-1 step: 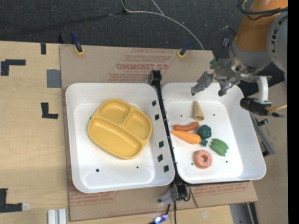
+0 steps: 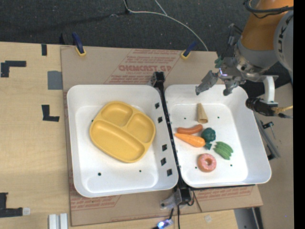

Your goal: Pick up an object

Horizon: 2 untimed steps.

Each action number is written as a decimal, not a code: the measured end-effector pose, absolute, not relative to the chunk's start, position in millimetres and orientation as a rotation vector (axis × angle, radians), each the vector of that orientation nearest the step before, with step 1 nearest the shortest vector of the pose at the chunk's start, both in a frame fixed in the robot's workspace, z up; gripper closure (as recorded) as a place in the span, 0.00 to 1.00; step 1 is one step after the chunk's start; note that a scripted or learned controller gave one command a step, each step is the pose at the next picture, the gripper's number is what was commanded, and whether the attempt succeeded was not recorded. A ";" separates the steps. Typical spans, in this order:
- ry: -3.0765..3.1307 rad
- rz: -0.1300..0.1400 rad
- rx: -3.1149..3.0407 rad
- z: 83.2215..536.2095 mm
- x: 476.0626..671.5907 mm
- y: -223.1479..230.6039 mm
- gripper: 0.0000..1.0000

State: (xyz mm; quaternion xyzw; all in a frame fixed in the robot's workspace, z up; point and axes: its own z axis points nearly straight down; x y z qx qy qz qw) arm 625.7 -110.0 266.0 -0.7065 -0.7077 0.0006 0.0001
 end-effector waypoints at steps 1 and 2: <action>-2.220 0.007 -2.218 221.7 627.8 -110.9 0.00; -2.220 0.008 -2.217 174.3 634.0 -110.1 0.00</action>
